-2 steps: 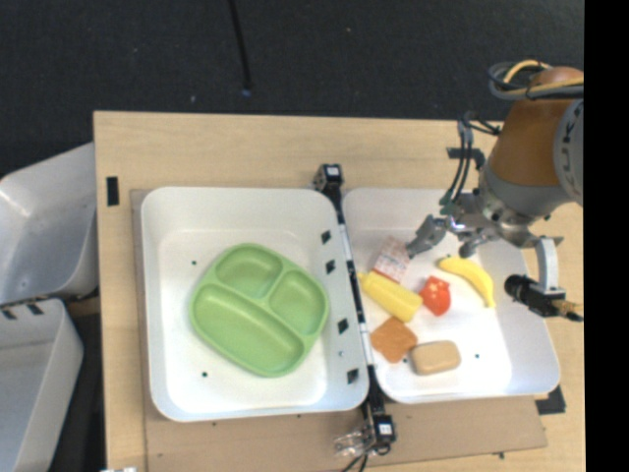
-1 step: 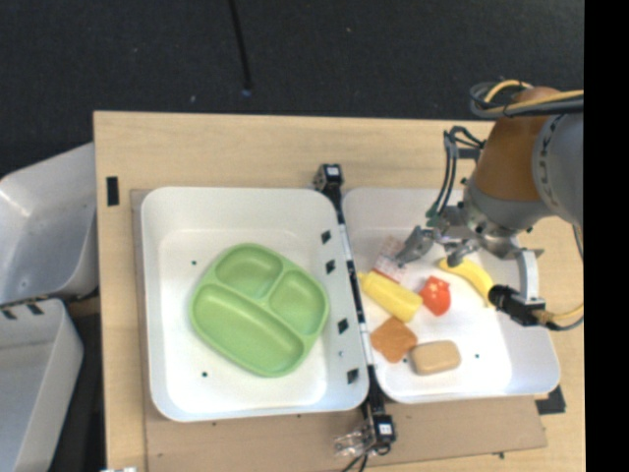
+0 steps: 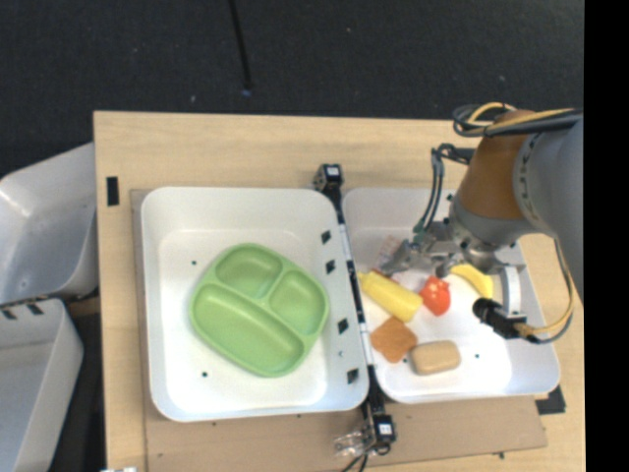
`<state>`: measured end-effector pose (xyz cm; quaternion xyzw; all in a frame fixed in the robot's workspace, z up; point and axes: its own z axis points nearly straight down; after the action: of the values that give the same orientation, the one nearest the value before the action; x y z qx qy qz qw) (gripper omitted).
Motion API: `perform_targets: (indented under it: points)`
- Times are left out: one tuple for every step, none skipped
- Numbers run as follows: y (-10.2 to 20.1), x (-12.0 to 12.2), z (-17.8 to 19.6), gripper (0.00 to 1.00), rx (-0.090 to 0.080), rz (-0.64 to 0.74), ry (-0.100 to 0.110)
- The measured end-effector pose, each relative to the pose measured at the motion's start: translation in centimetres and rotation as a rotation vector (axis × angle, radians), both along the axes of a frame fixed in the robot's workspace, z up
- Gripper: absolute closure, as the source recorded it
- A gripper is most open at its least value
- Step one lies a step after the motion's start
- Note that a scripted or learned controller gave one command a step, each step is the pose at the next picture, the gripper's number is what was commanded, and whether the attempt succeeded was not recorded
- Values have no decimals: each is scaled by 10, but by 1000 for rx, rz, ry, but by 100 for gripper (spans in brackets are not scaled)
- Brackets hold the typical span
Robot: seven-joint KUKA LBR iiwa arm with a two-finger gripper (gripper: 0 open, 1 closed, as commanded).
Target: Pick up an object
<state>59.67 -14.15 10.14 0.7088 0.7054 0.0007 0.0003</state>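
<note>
Overhead, a wooden surface (image 3: 216,146) carries two shallow white bins side by side. Left bin (image 3: 157,362): a light green divided plate (image 3: 258,308) with three compartments lies flat near the centre, tilted diagonally relative to the bin walls. Right bin (image 3: 531,367): a cluster of toy foods occupies the near-left portion. A yellow corn-like piece (image 3: 389,295) lies diagonally close to the dividing wall; a small red tomato-like item (image 3: 436,296) sits just beside its right end; a yellow banana (image 3: 473,279) curves just right of the red item. Below these, an orange-brown wedge (image 3: 393,339) and a tan bread-like roll (image 3: 434,358) lie next to each other, nearly touching.

Arm: the grey KUKA arm (image 3: 545,180), with its orange band, enters from the right and descends over the far part of the right bin. The claw (image 3: 421,254) sits low, just above the corn-like piece and the red item. Its state cannot be told, as the parts are blurred against the bin floor; no item is visibly gripped.
</note>
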Motion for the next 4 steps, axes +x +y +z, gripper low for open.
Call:
perform_targets:
  points:
    - [-1,3,16,100,-1,-3,-11]
    - [-5,-6,66,100,-2,-5,-2]
    - [-7,-5,104,100,-3,-1,-3]
    - [52,4,106,100,0,11,-1]
